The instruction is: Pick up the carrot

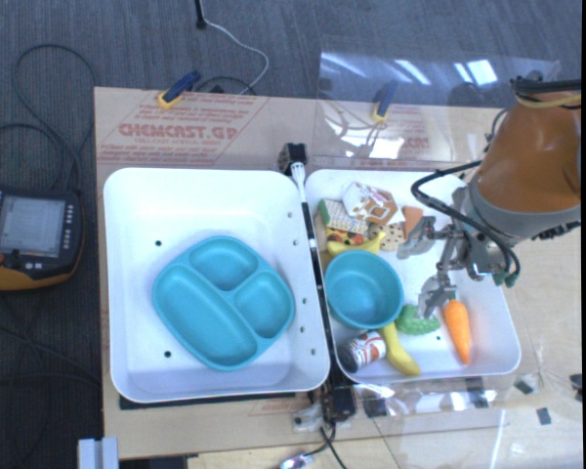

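Item, task object: carrot (457, 329), a toy, lying in the right bin (503, 360) near its front right corner. Orange tapered body, wider end toward the back of the bin with a scrap of green at the top, narrow tip pointing toward the bin's front edge. Surface looks smooth and plastic, with no marks that can be made out. It lies flat on the bin floor, apart from the other toys on its right side, which by my judgement leaves room for fingers to come down on either flank.

Item, gripper (434, 297): hangs just above and to the left of the carrot's wide end, between it and the blue bowl (362, 288). Nothing is seen between its fingers; whether they stand apart or together cannot be told from this angle. The placement reads as an approach to the carrot, not yet a grasp.

Item, neighbours in the right bin: a green toy piece (419, 322) just beside the carrot's top; a banana (400, 350) in front of the bowl; a small can (365, 350) beside the banana; a heap of mixed toy foods (361, 218) at the back.

Item, left bin (137, 203): holds a blue divided plate (223, 301).

Item, off the bench: teach pendant (27, 237) on the carpet.
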`<state>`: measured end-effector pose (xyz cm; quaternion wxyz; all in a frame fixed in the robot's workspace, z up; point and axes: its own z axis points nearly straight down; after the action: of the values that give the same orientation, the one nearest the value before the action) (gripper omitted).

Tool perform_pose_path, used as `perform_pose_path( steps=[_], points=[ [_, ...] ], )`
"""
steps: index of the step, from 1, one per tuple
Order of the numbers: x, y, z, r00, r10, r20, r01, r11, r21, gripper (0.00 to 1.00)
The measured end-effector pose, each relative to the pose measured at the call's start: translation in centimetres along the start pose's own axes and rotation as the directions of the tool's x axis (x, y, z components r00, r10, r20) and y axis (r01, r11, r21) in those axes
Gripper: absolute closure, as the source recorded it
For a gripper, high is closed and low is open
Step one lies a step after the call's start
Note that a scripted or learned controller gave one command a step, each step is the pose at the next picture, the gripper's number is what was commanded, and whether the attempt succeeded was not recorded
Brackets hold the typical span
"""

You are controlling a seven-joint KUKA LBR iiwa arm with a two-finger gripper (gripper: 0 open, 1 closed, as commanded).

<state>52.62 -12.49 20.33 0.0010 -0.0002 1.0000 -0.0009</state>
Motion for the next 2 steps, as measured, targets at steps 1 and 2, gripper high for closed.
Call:
perform_pose_path(
  steps=[1,2],
  points=[
    [1.2,-4.6,10.6,0.993,-0.114,0.0,0.114,0.993,0.0,0.0],
    [2.4,-6.8,11.2,0.952,0.304,0.01,-0.304,0.953,-0.008,0.0]
  ],
)
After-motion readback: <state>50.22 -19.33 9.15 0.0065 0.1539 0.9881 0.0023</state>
